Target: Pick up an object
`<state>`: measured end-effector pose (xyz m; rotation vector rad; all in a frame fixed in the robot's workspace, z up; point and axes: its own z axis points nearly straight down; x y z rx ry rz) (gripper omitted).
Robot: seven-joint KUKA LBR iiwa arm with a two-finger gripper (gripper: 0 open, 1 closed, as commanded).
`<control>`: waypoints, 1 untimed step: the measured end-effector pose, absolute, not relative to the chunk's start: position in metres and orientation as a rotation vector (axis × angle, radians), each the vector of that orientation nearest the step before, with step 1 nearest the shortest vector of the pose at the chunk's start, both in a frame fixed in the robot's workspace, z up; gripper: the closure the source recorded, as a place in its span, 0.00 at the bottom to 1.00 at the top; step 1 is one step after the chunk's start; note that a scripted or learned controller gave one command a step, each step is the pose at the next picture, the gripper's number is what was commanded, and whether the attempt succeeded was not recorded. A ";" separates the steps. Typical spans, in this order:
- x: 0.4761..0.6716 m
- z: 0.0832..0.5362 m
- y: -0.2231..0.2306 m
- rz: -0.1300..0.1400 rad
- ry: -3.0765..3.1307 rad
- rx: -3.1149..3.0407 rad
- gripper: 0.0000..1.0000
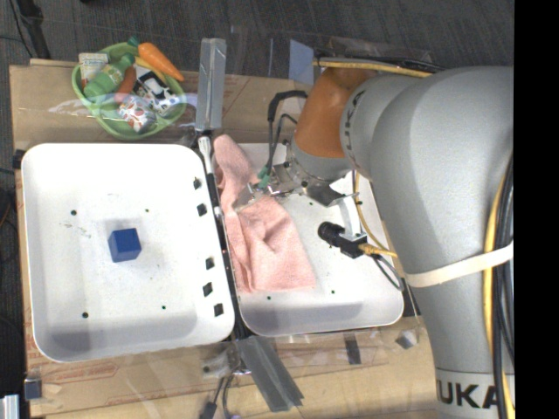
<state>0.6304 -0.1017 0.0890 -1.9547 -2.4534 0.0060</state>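
The claw (pixel 262 184) is pressing into the pink cloth (pixel 262 234) beside the divider; whether it is gripping, I cannot tell. A blue cube (pixel 125 243) is sitting amid open floor in the left bin (pixel 52 173).

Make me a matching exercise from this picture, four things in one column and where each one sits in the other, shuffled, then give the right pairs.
Things:
1. blue cube
2. pink cloth
3. green bowl
4. end effector

Places:
A. on the bench beyond the left bin
B. in the left bin
C. lying in the right bin along its left wall
D. over the upper part of the cloth

Pairs: 1-B, 2-C, 3-A, 4-D
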 end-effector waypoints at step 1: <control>0.630 0.095 -0.101 0.012 -2.453 -1.945 1.00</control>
